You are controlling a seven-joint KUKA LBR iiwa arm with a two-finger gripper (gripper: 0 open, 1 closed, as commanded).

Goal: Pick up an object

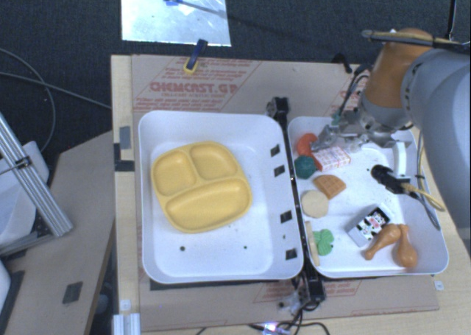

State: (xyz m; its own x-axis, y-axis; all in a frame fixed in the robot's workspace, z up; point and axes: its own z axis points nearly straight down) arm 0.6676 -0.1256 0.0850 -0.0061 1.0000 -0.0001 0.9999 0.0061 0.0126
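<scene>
Beside one yellow tray [200,185], two bins [221,271]

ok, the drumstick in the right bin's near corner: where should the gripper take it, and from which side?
Judging by its pose, take the drumstick from above on the thin bone end, which points toward the black-and-white card. That shaft is narrow and lies flat. The fat end sits close to the right bin's near wall, leaving little finger room. Close across the shaft, not along it.

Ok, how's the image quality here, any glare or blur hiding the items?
Camera view: even, soft lighting; the shiny sheet behind the bench glares. The arm at the right looks soft and blurry. The gripper is dim against the right bin; the yellow tray reads crisp.
</scene>
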